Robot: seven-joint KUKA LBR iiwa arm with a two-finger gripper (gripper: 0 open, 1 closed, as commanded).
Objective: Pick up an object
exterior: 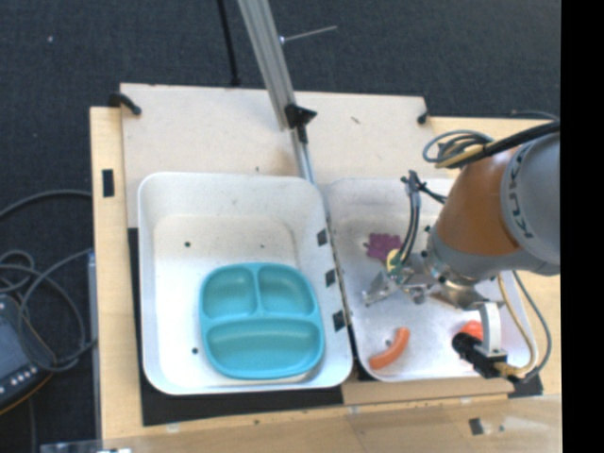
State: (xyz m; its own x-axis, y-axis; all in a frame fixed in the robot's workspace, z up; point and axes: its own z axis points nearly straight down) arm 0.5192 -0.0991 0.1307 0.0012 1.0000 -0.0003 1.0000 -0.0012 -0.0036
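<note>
The end effector (pixel 389 289) sits low inside the right bin (pixel 351 217), and I cannot tell how it is set from here. Just above it lies a small purple object (pixel 380 245). An orange curved piece (pixel 391 347) rests nearer the bin's front edge, apart from it. The left bin (pixel 160 201) on the table (pixel 208 125) carries a teal divided plate (pixel 260 321).
</note>
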